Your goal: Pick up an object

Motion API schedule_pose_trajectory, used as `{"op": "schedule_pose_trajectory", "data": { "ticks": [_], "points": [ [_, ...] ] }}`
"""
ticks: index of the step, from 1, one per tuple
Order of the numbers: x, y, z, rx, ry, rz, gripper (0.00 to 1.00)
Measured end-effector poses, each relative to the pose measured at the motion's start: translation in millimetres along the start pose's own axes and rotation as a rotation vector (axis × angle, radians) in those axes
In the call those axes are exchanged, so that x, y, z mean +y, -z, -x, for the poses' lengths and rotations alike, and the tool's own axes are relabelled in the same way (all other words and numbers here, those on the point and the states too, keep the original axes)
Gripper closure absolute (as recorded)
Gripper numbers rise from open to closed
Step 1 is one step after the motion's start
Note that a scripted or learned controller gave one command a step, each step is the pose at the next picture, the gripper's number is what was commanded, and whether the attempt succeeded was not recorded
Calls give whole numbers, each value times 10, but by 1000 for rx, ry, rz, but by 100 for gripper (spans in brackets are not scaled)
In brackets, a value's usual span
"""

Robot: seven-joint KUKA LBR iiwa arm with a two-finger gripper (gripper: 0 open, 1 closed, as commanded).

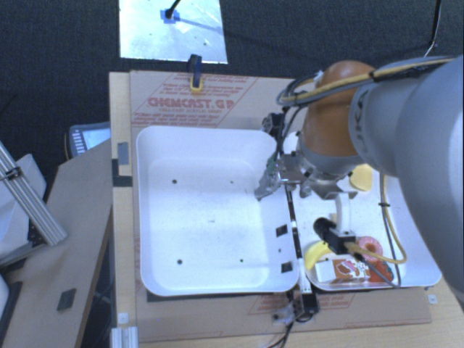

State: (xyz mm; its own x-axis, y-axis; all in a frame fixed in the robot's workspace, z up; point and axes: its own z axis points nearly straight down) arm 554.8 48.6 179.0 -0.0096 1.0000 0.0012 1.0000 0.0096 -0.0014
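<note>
Hand (265,185) over rim of left bin (205,132), red packet (349,270) in right bin (423,265)

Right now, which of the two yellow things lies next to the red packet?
The curved yellow piece in the near corner of the right bin, left of the red packet. The other yellow thing sits farther back, beside the arm.

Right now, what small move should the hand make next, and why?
Probably a short shift toward the near corner of the right bin. The hand hangs over the right wall of the left bin, while the graspable things I can see, a yellow piece and a red-and-white packet, lie in that corner.
</note>
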Motion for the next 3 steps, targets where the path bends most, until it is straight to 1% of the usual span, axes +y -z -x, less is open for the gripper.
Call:
{"op": "schedule_pose_trajectory", "data": {
  "ticks": [1,2,3],
  "points": [
    [-12,152,36,-1,-2,2,100],
    [50,405,-652,1,1,5,100],
    [-256,32,-207,-3,-12,-2,100]
  ]
}}
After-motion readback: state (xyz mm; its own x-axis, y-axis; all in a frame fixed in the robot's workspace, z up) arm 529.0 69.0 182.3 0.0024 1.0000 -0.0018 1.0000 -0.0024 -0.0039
